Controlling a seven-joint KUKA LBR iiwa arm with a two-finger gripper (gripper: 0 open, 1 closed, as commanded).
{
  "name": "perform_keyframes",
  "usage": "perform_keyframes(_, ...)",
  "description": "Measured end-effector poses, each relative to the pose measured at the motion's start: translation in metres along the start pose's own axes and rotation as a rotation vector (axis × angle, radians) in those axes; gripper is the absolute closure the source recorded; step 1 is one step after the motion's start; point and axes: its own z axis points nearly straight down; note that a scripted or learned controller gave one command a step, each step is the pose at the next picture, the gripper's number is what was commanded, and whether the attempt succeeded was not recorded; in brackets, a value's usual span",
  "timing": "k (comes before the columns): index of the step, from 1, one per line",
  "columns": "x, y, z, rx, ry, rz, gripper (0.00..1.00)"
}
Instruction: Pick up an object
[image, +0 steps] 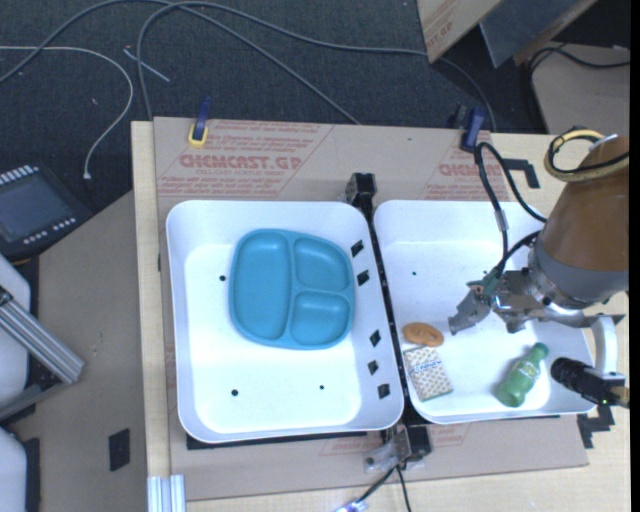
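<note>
In the right bin (440, 230) lie a green bottle (521, 377), a brown oval cookie-like piece (423, 333) and a small checkered packet (429, 373). My gripper (472, 312) hangs over the right bin's middle, just right of and above the brown piece and left of the bottle. Nothing shows between its fingers. The arm's orange band (595, 220) and grey wrist cover the bin's right side.
The left bin (200, 330) holds a blue divided plate (292, 288). Black clips (361, 188) sit along the wall between the bins. Cables run over the right bin's back edge. Dark floor and cardboard surround the bench.
</note>
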Motion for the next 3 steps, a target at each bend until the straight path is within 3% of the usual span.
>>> perform_keyframes(1,0.000,0.003,-0.006,-0.014,-0.002,-0.004,0.00)
perform_keyframes(2,0.000,0.000,0.057,-0.008,-0.001,-0.003,0.00)
perform_keyframes(3,0.002,0.004,0.105,-0.018,0.003,-0.003,0.00)
